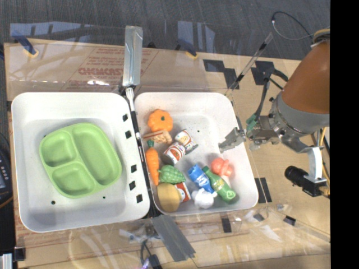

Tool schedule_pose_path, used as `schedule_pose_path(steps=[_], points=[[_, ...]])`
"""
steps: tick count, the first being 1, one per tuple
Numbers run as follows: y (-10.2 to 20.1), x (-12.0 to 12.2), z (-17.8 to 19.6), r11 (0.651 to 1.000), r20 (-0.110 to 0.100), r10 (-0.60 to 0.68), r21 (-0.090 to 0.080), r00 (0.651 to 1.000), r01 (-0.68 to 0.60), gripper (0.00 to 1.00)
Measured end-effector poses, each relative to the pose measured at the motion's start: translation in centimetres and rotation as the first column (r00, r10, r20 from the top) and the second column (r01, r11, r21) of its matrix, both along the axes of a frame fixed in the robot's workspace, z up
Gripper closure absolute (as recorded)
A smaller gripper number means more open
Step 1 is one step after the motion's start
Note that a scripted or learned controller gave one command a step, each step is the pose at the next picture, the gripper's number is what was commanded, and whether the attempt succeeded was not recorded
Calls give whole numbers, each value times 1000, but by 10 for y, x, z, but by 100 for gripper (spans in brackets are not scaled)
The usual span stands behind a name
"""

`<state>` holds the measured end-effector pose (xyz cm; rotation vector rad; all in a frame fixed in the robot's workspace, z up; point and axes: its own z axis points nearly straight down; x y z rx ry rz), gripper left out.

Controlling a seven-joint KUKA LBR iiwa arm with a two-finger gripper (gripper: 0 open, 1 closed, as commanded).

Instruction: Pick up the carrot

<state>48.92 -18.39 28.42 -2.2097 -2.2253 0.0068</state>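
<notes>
The hand (231,140) hangs over the right white bin's (238,122) right edge; its opening cannot be told. The slim orange plastic carrot (152,165) lies against the left wall beside a green leafy toy (172,175), so a grasp risks snagging either.

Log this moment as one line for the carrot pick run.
target: carrot at right bin's left wall | gripper: over right bin's right side, apart from carrot | grasp: none yet | left bin: green plate

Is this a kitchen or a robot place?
Most likely a robot test bench, not a kitchen: a robot arm reaches over two taped-down white bins, and the food, like the carrot, looks like toys.
</notes>
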Motion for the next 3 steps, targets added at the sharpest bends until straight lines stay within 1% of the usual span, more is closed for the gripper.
schedule_pose_path(steps=[1, 2, 3], points=[[81, 41, -184, 988, 2, 153, 0, 988, -153, 0], [100, 79, -94, 973, 3, 230, 0, 973, -230, 0], [141, 150, -95, 930, 2, 367, 0, 930, -367, 0]])
